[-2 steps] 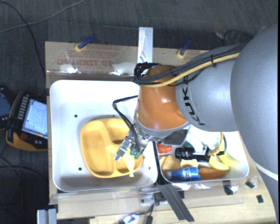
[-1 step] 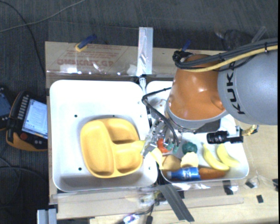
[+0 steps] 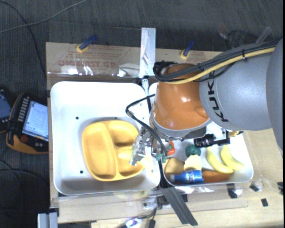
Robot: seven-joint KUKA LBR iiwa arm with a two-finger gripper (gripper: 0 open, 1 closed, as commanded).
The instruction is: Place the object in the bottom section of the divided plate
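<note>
A yellow divided plate (image 3: 104,148) lies in the left bin (image 3: 66,103), with one long section on its left and two smaller ones on its right. My gripper (image 3: 140,152) hangs low over the plate's right edge, by the lower right section (image 3: 128,165). A pale yellowish patch (image 3: 125,154) shows in the plate just left of the gripper tip; I cannot tell whether it is an object or glare. The arm's orange band (image 3: 178,101) and grey body cover the divide between the bins and hide the gripper from above.
The right bin (image 3: 244,172) holds several items: two bananas (image 3: 221,159), a blue can (image 3: 187,176), a teal piece (image 3: 193,150) and brownish food shapes (image 3: 173,165). A hand-held controller (image 3: 28,125) lies off the bench at left. Cables run along the arm.
</note>
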